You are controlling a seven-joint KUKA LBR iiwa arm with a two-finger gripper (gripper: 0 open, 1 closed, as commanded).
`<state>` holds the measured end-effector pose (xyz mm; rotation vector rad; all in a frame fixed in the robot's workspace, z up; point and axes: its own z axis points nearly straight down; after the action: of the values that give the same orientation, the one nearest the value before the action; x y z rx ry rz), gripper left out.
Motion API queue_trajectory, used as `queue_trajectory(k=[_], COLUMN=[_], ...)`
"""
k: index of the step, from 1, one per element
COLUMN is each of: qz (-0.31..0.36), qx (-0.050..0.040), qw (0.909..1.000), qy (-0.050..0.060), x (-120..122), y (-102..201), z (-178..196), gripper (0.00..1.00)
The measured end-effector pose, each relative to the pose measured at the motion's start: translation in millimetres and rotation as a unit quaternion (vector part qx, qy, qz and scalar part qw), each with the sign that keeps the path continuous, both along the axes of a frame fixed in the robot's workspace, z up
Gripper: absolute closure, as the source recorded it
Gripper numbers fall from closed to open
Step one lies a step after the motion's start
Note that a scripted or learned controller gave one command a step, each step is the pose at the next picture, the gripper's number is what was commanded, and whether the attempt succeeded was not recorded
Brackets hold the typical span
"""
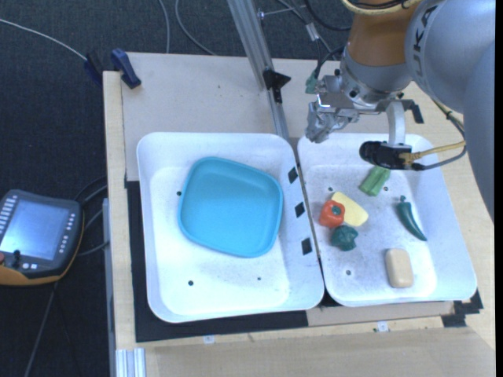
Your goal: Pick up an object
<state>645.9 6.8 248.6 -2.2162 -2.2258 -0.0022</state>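
At the right bin's eleven o'clock corner, the gripper is seen empty, opening indiscernible; the green cylinder at its four o'clock is best approached squarely.

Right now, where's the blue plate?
In the camera view, the blue plate lies flat in the left bin, apart from the toys in the right bin.

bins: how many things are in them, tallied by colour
Blue: 1, the plate in the left bin
Green: 3, a light green piece, a dark green pepper, a dark green lump, all in the right bin
Red: 1
Yellow: 1
Tan: 1
Total: 7
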Motion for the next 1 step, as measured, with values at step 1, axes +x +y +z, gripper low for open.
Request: queue_trajectory(k=[1], qz=[0.0], qx=[-0.0001], qw=[1.0], qy=[0.001], x=[-9.7], y=[49.7], z=[-12.1], gripper=[1.0])
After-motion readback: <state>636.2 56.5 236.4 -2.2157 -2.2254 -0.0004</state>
